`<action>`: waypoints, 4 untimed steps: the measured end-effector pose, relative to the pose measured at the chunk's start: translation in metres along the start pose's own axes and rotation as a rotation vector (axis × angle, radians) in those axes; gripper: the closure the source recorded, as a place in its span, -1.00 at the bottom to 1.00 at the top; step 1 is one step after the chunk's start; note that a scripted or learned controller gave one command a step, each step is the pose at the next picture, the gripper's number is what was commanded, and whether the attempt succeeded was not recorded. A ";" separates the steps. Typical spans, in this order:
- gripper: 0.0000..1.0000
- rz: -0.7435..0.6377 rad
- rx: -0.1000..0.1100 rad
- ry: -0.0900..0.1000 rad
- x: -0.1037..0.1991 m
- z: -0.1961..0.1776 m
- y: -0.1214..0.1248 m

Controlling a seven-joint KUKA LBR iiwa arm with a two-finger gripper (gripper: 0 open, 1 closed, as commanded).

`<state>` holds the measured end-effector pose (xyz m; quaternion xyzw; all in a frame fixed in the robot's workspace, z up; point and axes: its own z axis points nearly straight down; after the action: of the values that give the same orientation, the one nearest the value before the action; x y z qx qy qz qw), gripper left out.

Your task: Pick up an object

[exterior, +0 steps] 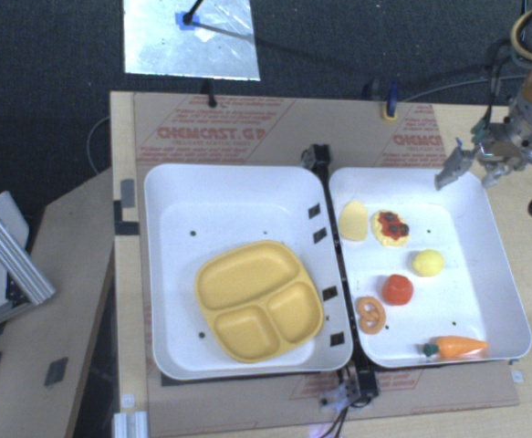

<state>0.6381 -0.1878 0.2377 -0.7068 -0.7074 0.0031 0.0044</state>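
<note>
My gripper (474,169) hangs open above the far right corner of the right bin (503,272), with nothing between its fingers. Below and left of it lie the bin's objects: a pale yellow piece (353,220), a small pizza-like disc with red topping (392,228), a yellow ball (428,263), a red tomato-like piece (396,289), a pretzel (370,314) and a carrot (454,346) at the near edge. All lie apart from the gripper.
The left bin (170,245) holds a yellow three-compartment tray (258,299). A black divider with clips (331,245) runs between the bins. A shiny square plate (191,26) lies on the dark floor at the back. An aluminium rail (10,258) is at the left.
</note>
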 end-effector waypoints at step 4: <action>-1.00 -0.001 -0.010 -0.002 -0.001 0.136 -0.020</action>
<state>0.6168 -0.1885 0.1015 -0.7067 -0.7076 0.0003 0.0001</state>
